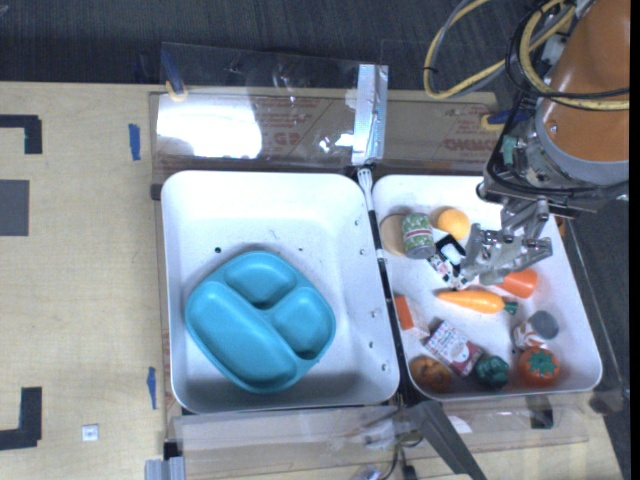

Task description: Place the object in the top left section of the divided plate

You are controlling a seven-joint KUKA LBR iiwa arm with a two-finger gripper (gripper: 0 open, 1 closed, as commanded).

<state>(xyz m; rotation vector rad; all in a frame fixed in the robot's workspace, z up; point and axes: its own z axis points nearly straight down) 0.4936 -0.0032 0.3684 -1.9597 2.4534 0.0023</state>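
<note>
On the bench, my gripper [478,258] hangs over the carrot [470,301]; jaw state I cannot tell, so I'd centre before lifting toward the plate [260,318] at nine o'clock.

We note the arm [590,78] is cut off by the top and right edges, so its upper links go unseen. The tool [497,253] hangs over the right bin [585,343]; its metal parts blur together and we cannot separate one finger from the other. It covers part of an orange-red piece [520,284] at its lower right, whose shape stays unclear. A small black-and-white item [446,261] at the tool's left is too small to name. The packet [450,342] bears print we cannot read. The brown lump [432,370] at the bin's front edge is perhaps a toy food. The yellow cables [470,28] run out past the top edge.
</note>
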